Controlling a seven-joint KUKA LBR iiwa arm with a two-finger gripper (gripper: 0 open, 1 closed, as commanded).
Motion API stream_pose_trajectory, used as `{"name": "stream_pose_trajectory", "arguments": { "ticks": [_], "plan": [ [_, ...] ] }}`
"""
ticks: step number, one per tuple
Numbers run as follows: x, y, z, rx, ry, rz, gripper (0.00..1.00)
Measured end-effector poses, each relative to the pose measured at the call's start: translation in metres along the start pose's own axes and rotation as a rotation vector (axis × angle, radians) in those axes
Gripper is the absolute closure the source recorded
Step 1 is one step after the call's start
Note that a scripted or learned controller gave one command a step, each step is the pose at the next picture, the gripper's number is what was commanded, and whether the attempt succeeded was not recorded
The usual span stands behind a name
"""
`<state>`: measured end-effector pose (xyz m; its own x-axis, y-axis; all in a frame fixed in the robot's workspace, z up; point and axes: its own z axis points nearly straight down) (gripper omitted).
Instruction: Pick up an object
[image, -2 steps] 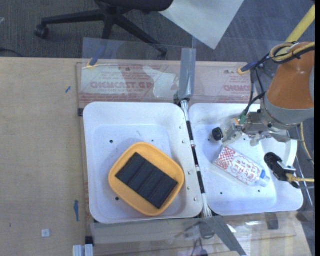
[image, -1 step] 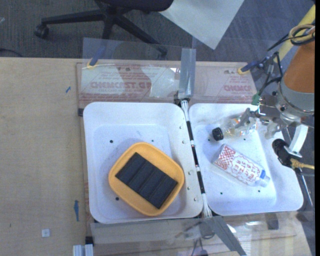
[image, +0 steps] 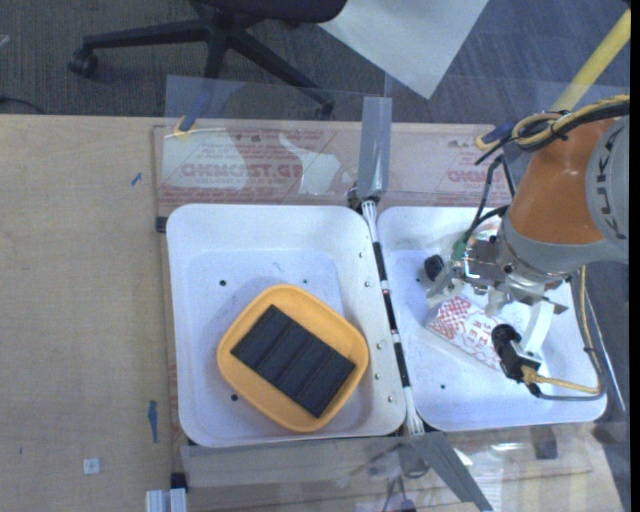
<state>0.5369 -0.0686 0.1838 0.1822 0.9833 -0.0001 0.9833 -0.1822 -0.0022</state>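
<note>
Two shallow white bins are seen side by side on the table (image: 80, 300). The left bin (image: 190, 250) carries a yellow tray (image: 240, 375) with a dark ribbed slab (image: 293, 360) lying in it, set toward the bin's near edge. The right bin (image: 420, 370) carries a red-and-white patterned packet (image: 462, 322), lying flat near the bin's middle. The arm (image: 560, 190), grey with an orange band, is extended over the right bin from its right edge, and the gripper (image: 497, 300) is positioned directly above the packet's right end. Whether the jaws are apart or together cannot be told, since the wrist and cabling cover them. No object is seen held between them.
</note>
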Motion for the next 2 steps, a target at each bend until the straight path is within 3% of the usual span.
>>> {"name": "stream_pose_trajectory", "arguments": {
  "ticks": [1,2],
  "plan": [
    [-0.025,0.019,0.043,-0.021,-0.001,-0.214,0.0],
    [-0.011,0.09,0.081,0.003,0.0,-0.231,0.0]
  ]
}}
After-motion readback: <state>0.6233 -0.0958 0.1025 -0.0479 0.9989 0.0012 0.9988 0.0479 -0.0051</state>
